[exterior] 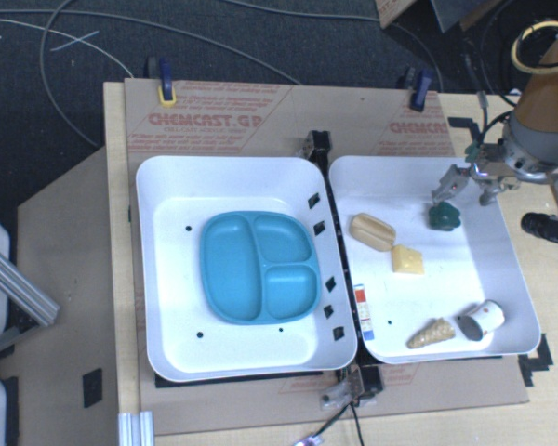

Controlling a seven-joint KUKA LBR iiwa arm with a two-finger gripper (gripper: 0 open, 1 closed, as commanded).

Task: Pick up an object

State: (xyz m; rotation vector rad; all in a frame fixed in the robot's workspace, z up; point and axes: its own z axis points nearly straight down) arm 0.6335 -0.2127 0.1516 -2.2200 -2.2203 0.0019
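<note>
my arm's gripper [471,186] hangs over the far corner of the right bin [502,277], its fingers spread apart with nothing between them

a small dark green object [444,216] lies just below the fingers, near them. nearer the middle i see a tan bread roll [372,231] and a pale yellow wedge [408,260], at the near edge a cone-shaped piece [431,334] beside a small white cup [482,320]. the left bin [167,249] holds a blue plate [259,267] with 3 sections
</note>
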